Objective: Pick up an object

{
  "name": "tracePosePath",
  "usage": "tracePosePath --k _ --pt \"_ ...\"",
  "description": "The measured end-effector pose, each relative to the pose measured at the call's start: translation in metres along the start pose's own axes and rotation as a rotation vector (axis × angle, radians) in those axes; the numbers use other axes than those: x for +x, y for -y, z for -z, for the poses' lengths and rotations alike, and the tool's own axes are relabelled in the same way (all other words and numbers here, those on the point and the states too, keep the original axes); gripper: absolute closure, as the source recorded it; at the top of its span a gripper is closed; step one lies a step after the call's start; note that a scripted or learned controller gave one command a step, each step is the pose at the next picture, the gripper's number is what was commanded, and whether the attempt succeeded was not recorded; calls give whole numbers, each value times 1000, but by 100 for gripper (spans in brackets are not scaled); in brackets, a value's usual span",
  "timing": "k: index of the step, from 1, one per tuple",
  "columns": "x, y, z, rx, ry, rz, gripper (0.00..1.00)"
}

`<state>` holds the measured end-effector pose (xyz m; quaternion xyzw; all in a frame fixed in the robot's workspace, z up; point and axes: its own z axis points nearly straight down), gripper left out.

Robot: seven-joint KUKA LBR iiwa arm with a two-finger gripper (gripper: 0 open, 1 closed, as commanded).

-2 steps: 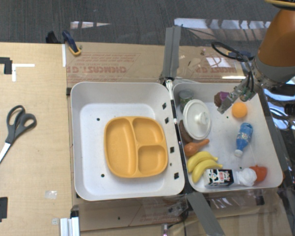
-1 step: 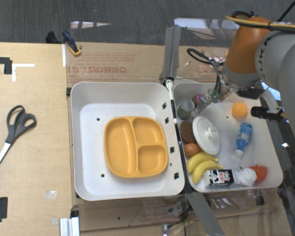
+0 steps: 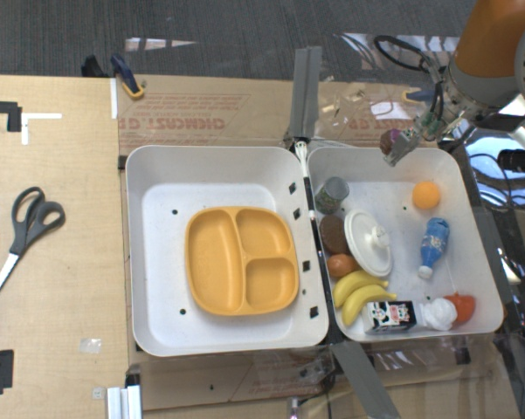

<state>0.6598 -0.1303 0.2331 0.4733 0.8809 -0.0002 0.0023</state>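
Left bin (image 3: 148, 260): yellow divided plate (image 3: 242, 260). Right bin (image 3: 472, 234): bananas (image 3: 360, 293), orange ball (image 3: 426, 195), blue bottle (image 3: 432, 244). End effector (image 3: 400, 144) state: can't tell.

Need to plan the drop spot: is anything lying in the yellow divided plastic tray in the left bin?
No, the yellow divided plastic tray shows bare compartments; the objects lie in the right white bin.

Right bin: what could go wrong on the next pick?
1. The right bin is crowded along its left side: bananas, white lid and brown ball touch, so a grab may catch two.
2. The orange ball could roll away.
3. The blue bottle lies on its side and may slip.
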Motion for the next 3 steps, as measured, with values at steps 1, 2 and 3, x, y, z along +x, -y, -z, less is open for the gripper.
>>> tracePosePath --k 1,2,3 --pt "-55 38 -140 1 -1 148 100" --pt "-2 59 -12 0 0 57 100" --pt "32 86 -140 0 -2 145 100"
